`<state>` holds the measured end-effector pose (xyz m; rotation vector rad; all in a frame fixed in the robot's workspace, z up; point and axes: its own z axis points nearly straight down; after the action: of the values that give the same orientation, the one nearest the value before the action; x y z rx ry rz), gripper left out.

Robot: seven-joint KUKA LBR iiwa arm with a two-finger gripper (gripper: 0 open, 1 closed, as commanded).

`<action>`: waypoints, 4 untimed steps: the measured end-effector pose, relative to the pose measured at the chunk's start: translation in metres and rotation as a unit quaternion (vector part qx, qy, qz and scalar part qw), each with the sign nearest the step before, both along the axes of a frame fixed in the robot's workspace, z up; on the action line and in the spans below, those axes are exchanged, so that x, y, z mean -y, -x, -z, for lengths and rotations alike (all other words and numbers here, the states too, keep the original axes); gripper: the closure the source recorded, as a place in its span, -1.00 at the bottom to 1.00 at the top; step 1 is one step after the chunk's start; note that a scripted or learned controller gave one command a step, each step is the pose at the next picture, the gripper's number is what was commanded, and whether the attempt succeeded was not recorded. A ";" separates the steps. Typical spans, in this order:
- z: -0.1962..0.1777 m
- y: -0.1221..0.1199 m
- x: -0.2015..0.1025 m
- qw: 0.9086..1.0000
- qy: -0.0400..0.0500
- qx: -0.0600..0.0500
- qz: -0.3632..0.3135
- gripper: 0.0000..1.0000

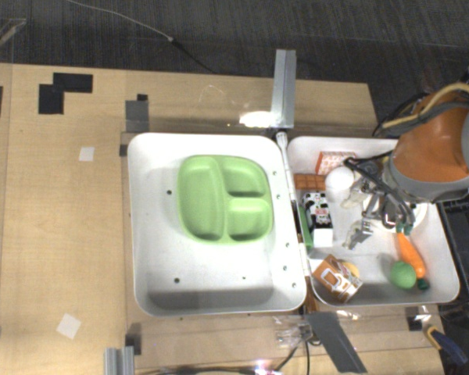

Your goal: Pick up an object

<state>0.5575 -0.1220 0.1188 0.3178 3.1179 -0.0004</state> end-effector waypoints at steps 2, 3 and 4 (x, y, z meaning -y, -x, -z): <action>0.028 0.012 0.029 0.988 0.000 0.005 0.153 -1.00; 0.024 0.059 0.060 0.983 -0.001 0.001 0.186 -1.00; 0.013 0.056 0.058 0.983 -0.001 0.005 0.182 1.00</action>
<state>0.5019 -0.1799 0.1061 0.8761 2.9989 0.0012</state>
